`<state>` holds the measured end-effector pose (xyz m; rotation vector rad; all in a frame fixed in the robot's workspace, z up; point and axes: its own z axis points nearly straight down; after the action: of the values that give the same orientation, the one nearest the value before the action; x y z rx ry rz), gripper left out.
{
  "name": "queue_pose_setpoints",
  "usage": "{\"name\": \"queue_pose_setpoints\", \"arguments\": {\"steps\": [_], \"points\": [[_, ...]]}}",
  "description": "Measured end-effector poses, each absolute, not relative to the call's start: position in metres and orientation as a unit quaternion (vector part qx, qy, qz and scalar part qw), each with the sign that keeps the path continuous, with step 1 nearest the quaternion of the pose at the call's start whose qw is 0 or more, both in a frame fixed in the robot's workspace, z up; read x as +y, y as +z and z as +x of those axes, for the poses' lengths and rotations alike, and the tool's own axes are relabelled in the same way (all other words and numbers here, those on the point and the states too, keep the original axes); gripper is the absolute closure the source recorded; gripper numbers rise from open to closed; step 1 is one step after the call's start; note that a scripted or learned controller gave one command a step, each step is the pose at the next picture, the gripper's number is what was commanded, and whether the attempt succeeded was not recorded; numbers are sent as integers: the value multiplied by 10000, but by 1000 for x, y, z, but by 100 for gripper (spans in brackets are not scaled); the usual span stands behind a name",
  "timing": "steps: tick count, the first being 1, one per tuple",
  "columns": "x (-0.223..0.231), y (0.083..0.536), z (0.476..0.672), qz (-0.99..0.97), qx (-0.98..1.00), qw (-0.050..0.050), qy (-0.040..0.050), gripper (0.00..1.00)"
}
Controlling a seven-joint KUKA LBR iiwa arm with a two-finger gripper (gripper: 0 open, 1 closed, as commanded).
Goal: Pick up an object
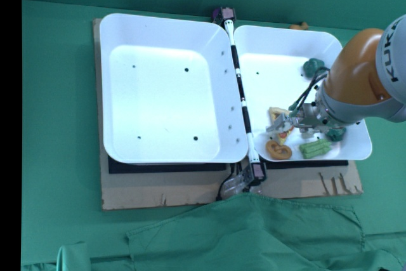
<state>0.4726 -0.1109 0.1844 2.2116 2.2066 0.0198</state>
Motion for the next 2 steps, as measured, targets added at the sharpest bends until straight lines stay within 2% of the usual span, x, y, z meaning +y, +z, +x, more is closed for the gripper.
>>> {"name": "queue_pose_setpoints", "arguments": {"steps": [1,2], "points": [[-113,197,474,7093,7048,121,74,100],[-111,259,482,7137,7005,43,23,100]]}}
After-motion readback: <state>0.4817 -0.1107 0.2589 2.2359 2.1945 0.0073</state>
